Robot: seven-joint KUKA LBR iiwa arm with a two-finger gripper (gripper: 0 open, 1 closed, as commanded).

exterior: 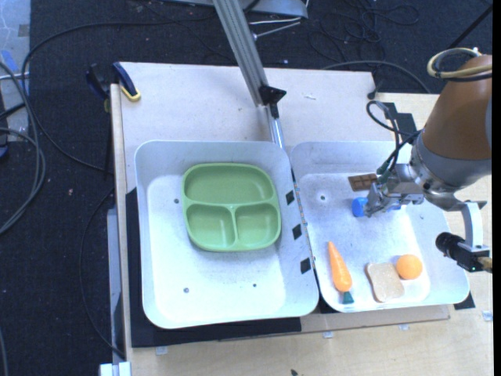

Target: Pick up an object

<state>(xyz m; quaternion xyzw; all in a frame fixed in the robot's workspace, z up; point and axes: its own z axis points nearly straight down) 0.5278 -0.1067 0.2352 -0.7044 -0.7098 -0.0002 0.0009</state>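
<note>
**Gripper low over the right bin, beside a small blue object**

Two shallow white bins sit side by side on the bench. The left bin holds a green divided plate with three compartments, lying flat toward the far side of the bin.

The right bin holds several small things. A carrot with a teal tip lies near the bin's left wall, pointing toward the near edge. To its right, close to the near edge, a slice of bread lies flat, with an orange ball touching its far right corner. Farther back, a small brown block rests on the bin floor, and just near of it sits a small blue object.

The grey arm with its orange band reaches in from the right, and the gripper is down in the far part of the right bin, just right of the blue object and brown block. Whether it is spread or pressed together cannot be told from this angle, nor whether it touches the blue object.
</note>
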